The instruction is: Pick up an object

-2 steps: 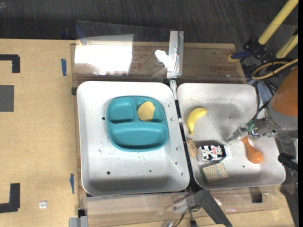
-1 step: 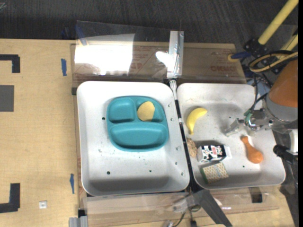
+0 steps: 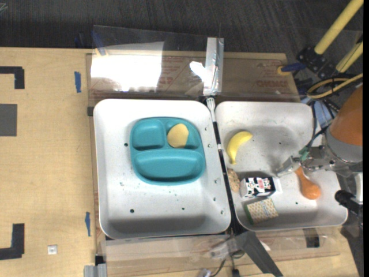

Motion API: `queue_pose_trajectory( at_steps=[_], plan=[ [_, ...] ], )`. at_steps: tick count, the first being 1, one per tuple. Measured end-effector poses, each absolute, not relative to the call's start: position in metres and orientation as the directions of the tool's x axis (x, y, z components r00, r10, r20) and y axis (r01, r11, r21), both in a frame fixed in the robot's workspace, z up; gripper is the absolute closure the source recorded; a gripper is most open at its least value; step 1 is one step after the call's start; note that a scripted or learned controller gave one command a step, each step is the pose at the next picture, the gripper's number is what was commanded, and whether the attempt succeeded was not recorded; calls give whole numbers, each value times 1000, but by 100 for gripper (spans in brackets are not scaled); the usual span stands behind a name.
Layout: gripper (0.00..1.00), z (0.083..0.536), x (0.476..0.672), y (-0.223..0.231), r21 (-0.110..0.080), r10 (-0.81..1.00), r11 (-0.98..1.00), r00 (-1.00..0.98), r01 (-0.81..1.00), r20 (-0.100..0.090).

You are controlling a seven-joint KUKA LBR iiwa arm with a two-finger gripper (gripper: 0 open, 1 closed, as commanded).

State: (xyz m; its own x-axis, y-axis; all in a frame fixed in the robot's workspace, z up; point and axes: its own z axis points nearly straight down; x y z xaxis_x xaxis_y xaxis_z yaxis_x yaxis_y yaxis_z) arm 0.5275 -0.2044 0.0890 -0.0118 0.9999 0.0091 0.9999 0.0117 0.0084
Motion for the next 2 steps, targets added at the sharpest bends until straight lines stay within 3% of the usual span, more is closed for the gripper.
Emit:
queue_pose_trajectory(
  at_steps=[1,2],
  plan=[
    [100,99,528,-208,12,1000,10,-10,1000,-1],
    [100,238,509,-182,15,994,105,-105,994,-6]
  ],
)
